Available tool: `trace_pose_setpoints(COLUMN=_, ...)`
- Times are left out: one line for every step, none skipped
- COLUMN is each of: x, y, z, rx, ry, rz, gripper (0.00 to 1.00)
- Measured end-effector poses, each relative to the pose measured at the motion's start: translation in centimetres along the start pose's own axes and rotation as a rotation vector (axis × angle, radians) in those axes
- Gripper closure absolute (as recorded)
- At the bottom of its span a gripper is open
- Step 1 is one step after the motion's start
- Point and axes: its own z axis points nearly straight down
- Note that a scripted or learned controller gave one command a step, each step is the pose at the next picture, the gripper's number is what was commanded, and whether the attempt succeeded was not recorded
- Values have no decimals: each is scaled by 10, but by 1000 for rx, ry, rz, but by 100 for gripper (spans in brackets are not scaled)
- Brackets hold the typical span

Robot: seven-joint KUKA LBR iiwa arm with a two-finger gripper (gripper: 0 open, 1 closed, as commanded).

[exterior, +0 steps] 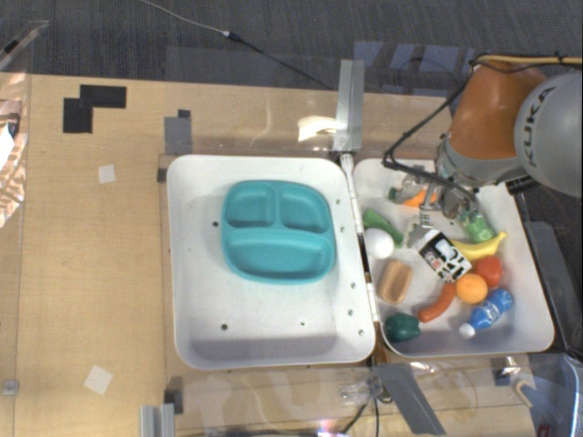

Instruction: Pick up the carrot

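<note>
Carrot (414, 200) is lying at the right bin's (537, 335) twelve o'clock, under the pincer (435, 209); its grip is unreadable.

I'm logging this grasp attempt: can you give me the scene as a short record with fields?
arm: reaches in from the right, over the right bin
gripper: low over the bin's upper part, beside a carrot
left bin: holds a teal divided plate
right bin items: banana, orange, tomato, egg, blue bottle
grasp: cannot tell
</note>
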Motion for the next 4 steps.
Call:
trace_pose_setpoints(x=-6, y=1, z=-16, rx=1, ry=-29, rz=-4, gripper=100)
trace_pose_setpoints(x=-1, y=1, z=-11, rx=0, ry=-5, rz=-5, gripper=0)
trace_pose_setpoints(x=21, y=-16, z=8, rx=0, ry=-16, rz=310, gripper=0)
trace_pose_setpoints(x=-3, y=-3, z=7, rx=14, ry=30, rz=577, gripper=0)
